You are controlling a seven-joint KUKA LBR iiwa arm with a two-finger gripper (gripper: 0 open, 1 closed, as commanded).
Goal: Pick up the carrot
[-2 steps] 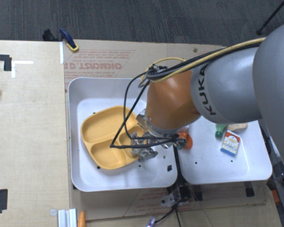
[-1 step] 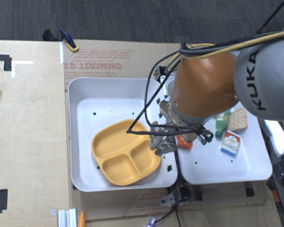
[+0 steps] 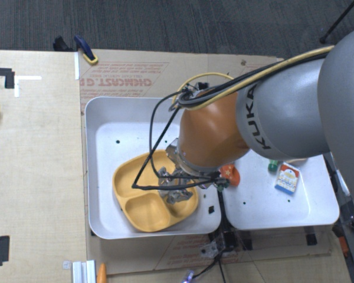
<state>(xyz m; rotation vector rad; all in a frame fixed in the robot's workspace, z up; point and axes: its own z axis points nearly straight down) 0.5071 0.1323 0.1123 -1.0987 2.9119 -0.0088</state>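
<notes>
Small orange carrot (image 3: 229, 174) lies at the right bin's (image 3: 295, 214) left edge, partly hidden under the arm's orange band (image 3: 209, 131). Gripper (image 3: 176, 192) hangs over the yellow divided plastic dish (image 3: 138, 208) in the left bin (image 3: 106, 134); grip state cannot be told.

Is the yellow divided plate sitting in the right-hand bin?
No, the yellow divided plate lies in the left bin, under the gripper; the right bin holds a small carton.

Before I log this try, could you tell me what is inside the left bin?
A yellow divided plate lies in the left bin, with the gripper over it. The arm covers the bin's right part.
</notes>
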